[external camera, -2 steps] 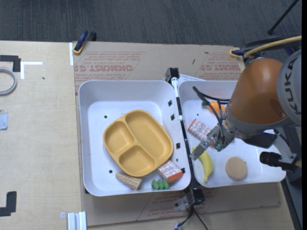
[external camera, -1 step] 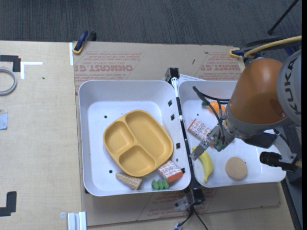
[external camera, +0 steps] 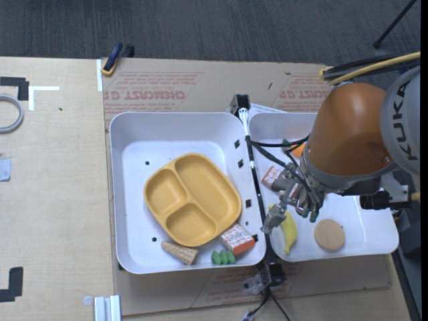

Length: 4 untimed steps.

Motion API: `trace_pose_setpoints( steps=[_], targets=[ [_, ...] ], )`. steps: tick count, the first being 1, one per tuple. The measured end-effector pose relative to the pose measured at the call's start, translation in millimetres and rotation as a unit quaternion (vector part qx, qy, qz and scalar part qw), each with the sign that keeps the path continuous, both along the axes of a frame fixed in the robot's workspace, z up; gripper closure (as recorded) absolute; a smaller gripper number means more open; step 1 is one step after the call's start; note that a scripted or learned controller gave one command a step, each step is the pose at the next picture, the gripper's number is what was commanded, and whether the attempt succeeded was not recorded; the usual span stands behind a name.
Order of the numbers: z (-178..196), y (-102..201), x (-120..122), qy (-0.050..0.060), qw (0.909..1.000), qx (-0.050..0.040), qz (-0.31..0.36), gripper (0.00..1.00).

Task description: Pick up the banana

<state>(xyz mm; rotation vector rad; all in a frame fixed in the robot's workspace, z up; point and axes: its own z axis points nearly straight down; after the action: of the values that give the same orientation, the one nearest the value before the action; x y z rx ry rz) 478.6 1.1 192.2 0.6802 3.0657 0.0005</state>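
Two bins noted. Banana (external camera: 288, 233) lies in the right bin (external camera: 374, 246), against its left wall near the front edge, beside a round biscuit-coloured disc (external camera: 330, 235). Gripper (external camera: 284, 212) hangs just above the banana's upper end; whether it is parted or closed cannot be told. Recommendation: centre over the fruit's middle, straddle its narrow width, clear of the wall, then close.

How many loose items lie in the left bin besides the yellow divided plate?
3, all along its near edge: a tan wafer piece, a green item and a small orange-red carton. The plate might hide more.
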Motion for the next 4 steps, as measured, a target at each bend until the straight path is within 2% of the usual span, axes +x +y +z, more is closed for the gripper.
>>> trace_pose_setpoints(
  steps=[1, 2, 3, 4],
  targets=[
    [0, -51, 0, -0.001, 0.9924, -0.0003, 0.123, 0.0],
    [0, -7, 0, -0.001, 0.9724, -0.0003, 0.234, 0.0],
    [0, 0, 1, -0.001, 0.9216, -0.0005, 0.388, 0.0],
    [0, 0, 1, -0.001, 0.9216, -0.0005, 0.388, 0.0]
  ],
)
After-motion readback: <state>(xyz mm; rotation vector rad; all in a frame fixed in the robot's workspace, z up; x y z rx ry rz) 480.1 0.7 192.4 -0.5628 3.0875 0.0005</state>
